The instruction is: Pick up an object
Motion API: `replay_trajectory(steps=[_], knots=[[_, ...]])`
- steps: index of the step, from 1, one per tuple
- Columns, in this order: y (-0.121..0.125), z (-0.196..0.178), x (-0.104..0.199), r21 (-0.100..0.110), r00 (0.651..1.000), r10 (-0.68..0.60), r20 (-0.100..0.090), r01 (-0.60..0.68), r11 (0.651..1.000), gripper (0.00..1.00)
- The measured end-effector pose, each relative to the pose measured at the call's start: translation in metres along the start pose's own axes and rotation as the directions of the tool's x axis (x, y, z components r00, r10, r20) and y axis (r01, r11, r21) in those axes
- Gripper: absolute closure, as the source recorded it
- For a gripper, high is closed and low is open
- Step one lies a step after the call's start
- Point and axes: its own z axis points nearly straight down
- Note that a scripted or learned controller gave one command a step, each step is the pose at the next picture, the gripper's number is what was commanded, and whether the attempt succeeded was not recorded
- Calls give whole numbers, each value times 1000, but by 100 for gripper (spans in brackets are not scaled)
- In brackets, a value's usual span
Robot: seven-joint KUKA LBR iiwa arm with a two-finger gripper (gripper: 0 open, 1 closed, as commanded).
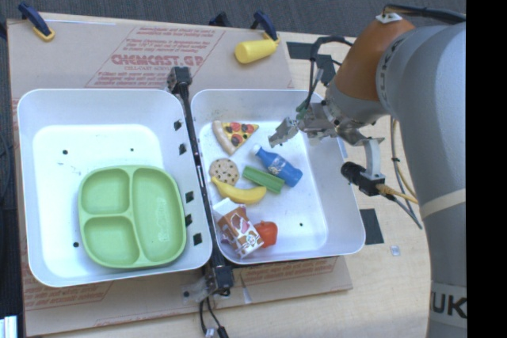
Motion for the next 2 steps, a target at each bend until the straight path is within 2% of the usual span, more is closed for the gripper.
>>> replay_trajectory(steps=[1, 2], knots=[[46, -6, -1, 14, 1000, 6, -1, -6, 1000, 0], [-27, 16, 0, 20, 1000, 5, -2, -5, 1000, 0]])
